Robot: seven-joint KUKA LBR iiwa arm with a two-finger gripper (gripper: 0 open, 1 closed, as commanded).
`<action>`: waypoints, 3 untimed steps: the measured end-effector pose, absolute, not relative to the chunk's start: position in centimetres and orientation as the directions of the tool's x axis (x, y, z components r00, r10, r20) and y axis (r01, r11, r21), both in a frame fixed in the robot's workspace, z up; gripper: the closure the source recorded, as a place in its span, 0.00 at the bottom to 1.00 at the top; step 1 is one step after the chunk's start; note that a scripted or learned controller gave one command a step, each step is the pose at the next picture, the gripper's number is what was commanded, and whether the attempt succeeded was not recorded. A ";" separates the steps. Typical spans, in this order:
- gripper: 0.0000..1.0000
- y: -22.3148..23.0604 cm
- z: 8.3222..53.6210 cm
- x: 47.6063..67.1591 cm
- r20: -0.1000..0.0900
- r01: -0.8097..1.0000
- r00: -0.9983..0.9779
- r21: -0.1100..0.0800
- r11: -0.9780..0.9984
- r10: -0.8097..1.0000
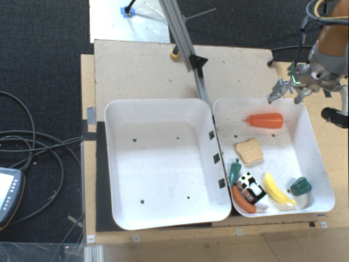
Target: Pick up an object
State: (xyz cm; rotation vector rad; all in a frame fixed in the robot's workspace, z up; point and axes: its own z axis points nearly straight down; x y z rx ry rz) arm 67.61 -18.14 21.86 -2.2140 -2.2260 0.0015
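An orange carrot [265, 120] lies in the upper part of the right bin [316, 141], right of centre frame. Below it sit a bread slice [249, 150] and a banana [277, 189]. The gripper [287, 91] hovers just above the bin's upper rim, fingers spread, holding nothing.

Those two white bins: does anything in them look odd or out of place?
Nothing is spilled or broken. All the toys crowd the right bin: carrot, bread slice, banana. The pincer hangs over its far rim.
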 end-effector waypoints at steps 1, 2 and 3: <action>0.00 -18.1 22.1 67.7 -0.001 1.000 -0.008 0.002 0.008 1.000; 0.00 -17.6 16.9 66.8 0.000 1.000 -0.004 -0.002 0.004 1.000; 0.00 -16.9 11.8 66.9 -0.006 1.000 -0.007 0.009 0.007 1.000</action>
